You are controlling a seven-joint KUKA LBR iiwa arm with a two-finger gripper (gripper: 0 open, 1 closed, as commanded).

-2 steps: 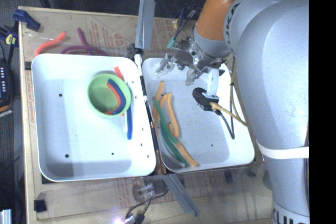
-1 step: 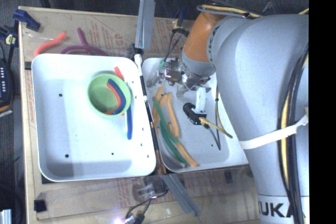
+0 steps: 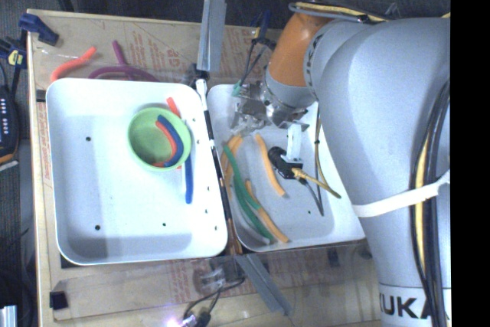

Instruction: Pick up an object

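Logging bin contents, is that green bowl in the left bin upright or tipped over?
Upright. The green bowl sits in the left bin with its round opening facing up, and red and blue strips lie inside it.

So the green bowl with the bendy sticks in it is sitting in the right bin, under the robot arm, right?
Not quite. The green bowl sits in the left bin, away from the arm. The camera view shows it there with red and blue sticks in it. The arm reaches over the right bin, where other sticks lie loose.

One fixed camera looks down aslant on both bins (image 3: 61,165).
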